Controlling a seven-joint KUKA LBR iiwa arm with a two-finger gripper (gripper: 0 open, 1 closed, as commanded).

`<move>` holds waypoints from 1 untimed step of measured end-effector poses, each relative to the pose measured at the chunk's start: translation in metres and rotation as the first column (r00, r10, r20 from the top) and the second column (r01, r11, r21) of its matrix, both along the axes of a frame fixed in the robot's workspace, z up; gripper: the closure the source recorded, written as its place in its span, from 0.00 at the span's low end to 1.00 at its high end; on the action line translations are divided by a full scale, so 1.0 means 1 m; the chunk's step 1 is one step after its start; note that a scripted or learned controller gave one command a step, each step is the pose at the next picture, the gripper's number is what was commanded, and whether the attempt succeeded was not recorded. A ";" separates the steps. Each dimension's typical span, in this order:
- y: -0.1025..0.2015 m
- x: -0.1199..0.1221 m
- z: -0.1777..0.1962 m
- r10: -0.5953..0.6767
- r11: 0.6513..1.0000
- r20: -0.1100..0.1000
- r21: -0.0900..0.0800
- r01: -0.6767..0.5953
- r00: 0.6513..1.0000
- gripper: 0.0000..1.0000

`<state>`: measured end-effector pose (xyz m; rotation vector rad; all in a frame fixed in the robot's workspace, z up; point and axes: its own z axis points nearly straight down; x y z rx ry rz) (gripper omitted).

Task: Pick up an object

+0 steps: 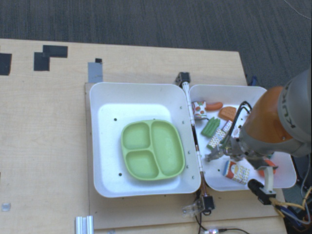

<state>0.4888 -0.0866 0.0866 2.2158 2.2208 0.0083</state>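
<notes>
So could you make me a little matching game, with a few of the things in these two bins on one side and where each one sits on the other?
Things:
1. green divided plate
2. orange carrot-like piece
3. green pod-like piece
4. small printed box

Places:
A. far end of the right bin, near its rim
B. near end of the right bin, below the tool
C. middle of the left bin
D. right bin, close to the divider between the bins

Pairs: 1-C, 2-A, 3-D, 4-B
</notes>
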 end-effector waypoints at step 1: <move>0.000 0.002 0.011 0.002 1.000 0.006 -0.002 -0.002 1.000 1.00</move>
